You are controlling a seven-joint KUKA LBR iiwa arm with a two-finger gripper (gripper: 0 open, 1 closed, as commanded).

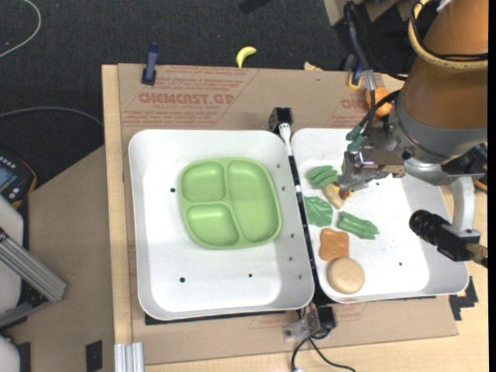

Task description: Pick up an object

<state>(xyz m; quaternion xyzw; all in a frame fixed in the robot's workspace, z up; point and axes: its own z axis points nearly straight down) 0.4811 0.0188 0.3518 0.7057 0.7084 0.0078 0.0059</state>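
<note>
Counting bins: two, white (pixel 155 208), side by side
Left bin: one green divided plate (pixel 230 202)
Right bin: three green leafy pieces (pixel 357 225), one orange piece (pixel 334 244), one tan round (pixel 345 275), one pale bit (pixel 335 196)
Gripper (pixel 346 186): lowered from right, over pale bit
Jaws: cannot tell

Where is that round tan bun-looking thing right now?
The round tan bun lies in the right bin, near its front edge, just below the orange piece and close to the divider between the bins.
</note>
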